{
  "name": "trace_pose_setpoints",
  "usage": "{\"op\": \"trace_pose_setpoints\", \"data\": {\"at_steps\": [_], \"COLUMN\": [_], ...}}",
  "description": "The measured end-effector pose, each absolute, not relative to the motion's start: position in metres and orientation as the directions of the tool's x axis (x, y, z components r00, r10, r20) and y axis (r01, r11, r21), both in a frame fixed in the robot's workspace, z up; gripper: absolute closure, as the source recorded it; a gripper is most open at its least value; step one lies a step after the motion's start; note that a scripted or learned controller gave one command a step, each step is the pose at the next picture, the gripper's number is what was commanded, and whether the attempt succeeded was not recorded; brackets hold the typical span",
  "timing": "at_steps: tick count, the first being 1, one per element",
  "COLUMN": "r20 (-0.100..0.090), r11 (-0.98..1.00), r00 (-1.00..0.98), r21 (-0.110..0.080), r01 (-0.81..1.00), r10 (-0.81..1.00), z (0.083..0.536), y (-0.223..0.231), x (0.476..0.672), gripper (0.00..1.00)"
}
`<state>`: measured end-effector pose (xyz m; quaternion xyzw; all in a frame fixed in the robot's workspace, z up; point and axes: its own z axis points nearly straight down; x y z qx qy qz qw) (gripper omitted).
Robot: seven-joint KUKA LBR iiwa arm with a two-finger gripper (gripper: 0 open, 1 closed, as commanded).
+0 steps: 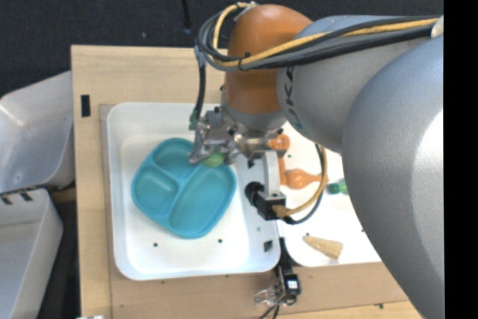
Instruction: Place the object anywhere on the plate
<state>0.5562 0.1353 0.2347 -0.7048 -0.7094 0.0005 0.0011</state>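
Note:
A blue divided plate (179, 194) lies in the left white bin (134, 250). My gripper (213, 153) hangs over the plate's upper right rim, below the orange wrist band. A small green object (216, 158) shows between the fingertips, with the gripper shut on it, just above the plate's edge. Most of the green object is hidden by the gripper body.
The right bin (358, 258) holds an orange pear-shaped piece (300, 178), another orange piece (278, 141), a small green bit (336, 188) and a tan wedge (323, 246). The grey arm covers much of that bin. A black cable loops beside the gripper (269, 207).

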Motion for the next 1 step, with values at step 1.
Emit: {"op": "trace_pose_setpoints", "data": {"at_steps": [1], "r20": [0.001], "r11": [0.003], "r00": [-0.003], "r21": [-0.002], "r01": [1.000], "r10": [1.000], "z": [0.2348], "y": [0.1332], "x": [0.5565], "gripper": [0.00]}}
